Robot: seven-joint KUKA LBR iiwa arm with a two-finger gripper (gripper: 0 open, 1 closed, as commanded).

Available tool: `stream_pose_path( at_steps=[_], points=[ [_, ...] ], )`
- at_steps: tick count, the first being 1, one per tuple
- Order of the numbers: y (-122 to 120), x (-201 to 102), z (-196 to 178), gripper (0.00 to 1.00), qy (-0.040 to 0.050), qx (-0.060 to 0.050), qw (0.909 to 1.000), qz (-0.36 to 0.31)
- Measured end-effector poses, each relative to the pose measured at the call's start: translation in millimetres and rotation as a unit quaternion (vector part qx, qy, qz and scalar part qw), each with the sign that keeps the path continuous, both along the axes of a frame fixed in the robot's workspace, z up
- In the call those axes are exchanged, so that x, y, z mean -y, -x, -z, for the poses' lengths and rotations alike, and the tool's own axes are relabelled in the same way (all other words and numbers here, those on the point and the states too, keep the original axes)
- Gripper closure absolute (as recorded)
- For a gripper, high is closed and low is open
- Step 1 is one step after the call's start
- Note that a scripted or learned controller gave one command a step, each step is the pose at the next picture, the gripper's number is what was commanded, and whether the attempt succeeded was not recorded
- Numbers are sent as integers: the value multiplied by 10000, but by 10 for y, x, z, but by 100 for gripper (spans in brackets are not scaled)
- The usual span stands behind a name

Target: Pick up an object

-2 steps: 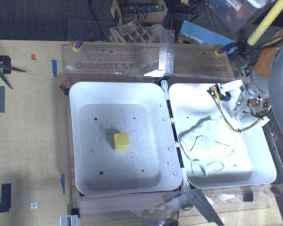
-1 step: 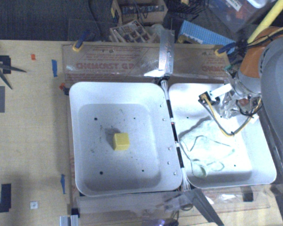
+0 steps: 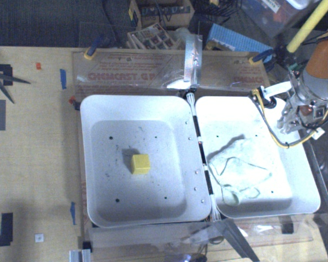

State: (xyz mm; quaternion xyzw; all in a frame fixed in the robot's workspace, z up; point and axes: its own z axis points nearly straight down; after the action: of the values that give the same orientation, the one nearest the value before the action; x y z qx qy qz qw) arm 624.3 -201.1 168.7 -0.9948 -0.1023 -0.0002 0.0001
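A small yellow block (image 3: 141, 164) lies near the middle of the left bin (image 3: 98, 119). In the right bin (image 3: 306, 201) a pale, crumpled cloth-like thing with thin cords (image 3: 241, 168) is spread across the floor. My gripper (image 3: 298, 120) hangs over the right bin's far right edge, well away from both objects. A yellow cable loops below it.
A metal divider strip (image 3: 198, 146) runs between the two bins. Cardboard, boxes and cables crowd the bench behind the bins. The wooden bench top on the left carries scissors (image 3: 3, 79) and small markers.
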Motion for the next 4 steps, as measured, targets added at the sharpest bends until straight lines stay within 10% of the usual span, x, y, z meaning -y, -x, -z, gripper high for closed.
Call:
stream_pose_path(
  at_steps=[1,4],
  points=[
    [-339,-313,164,100,-1,-4,10000,2],
    [739,-309,807,100,0,28,10000,40]
  ],
)
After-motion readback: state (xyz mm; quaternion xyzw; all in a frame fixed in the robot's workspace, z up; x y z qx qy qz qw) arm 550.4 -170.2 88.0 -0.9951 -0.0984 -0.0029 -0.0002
